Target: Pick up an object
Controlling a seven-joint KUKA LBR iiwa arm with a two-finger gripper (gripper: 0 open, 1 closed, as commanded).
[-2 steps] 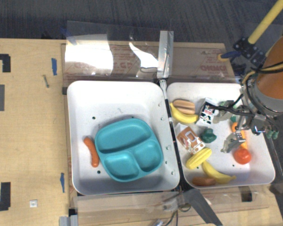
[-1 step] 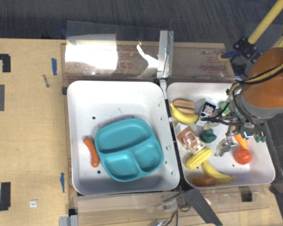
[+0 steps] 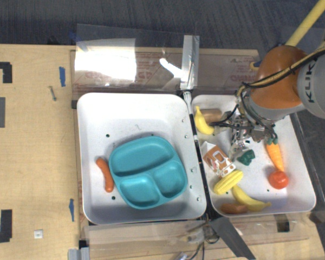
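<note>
Closely Packed Right Bin, Arm Low Over It

Nearest the camera, the right bin holds a brown sausage-like piece at its front edge, with one yellow banana just behind it and one corn cob touching that banana's upper end. One red tomato lies toward the bin's right, one orange carrot just above it. One small orange-and-white box sits left of centre, and one dark green piece lies between the box and the carrot. At the far left corner lies a second banana beside a brown block. In the left bin sit one teal divided plate and one orange-red sausage beside its left rim.

Reaching in from the right, the arm bends down over the right bin's far half, wrist pointing down. Its gripper hangs just above the green piece, near the box; whether the fingers are spread or closed cannot be told, and nothing is seen between them.
</note>
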